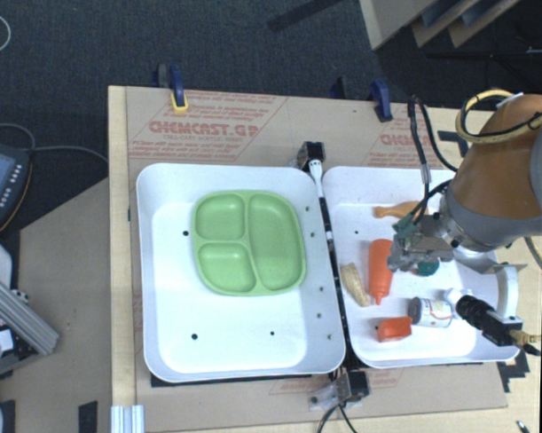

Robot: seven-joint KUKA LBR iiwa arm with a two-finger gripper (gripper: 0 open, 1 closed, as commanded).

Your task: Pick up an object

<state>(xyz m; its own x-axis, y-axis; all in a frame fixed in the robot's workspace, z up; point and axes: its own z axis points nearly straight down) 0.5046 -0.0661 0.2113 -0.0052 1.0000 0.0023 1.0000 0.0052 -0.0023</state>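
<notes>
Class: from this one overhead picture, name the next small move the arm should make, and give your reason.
Probably a short descent straight down: the gripper hangs beside the upper end of the orange carrot-like piece in the right bin, with no object visibly between its fingers.

- Left bin (161, 323): plain white, with a few small dark dots on its floor.
- Divided plate (250, 242): pale green all over.
- Right bin (361, 192): white.
- Carrot-shaped piece (379, 270): bright orange.
- Small block (394, 328): orange-red.
- Stick-like piece (356, 284): tan, beige at the ends.
- Thin piece (394, 209) by the far wall: yellow-orange.
- Object under the wrist (426, 266): seems teal, though mostly hidden.
- Bench board (212, 120): light tan with faded red lettering.
- Clamps (177, 85): blue and yellow.
</notes>
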